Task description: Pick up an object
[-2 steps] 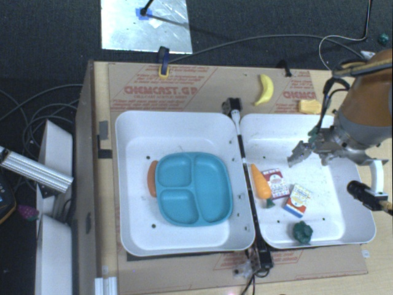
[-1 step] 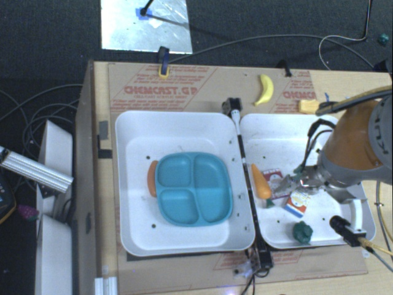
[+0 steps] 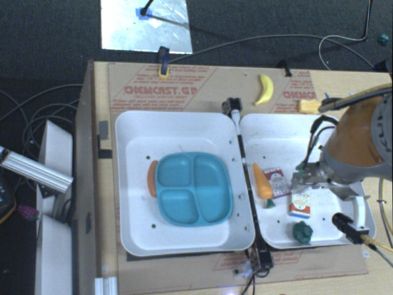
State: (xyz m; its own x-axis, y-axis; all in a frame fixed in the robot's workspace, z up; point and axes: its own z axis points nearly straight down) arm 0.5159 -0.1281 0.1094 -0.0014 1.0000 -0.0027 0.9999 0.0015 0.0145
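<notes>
The gripper [image 3: 302, 182] hangs low in the right bin [image 3: 276, 128]; whether its fingers are apart or together cannot be told. Just below it lies a small carton [image 3: 299, 209], with a packet [image 3: 276, 182] and a carrot [image 3: 263, 183] to its left and a green toy [image 3: 302, 232] nearer the front. The left bin [image 3: 141, 128] holds a blue plate [image 3: 193, 187].

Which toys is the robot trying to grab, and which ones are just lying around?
For the job, by the end effector in the right bin:
carrot
red packet
small red and white box
green toy

Just lying about:
blue divided plate in the left bin
orange thing beside the plate
banana on the bench
</notes>
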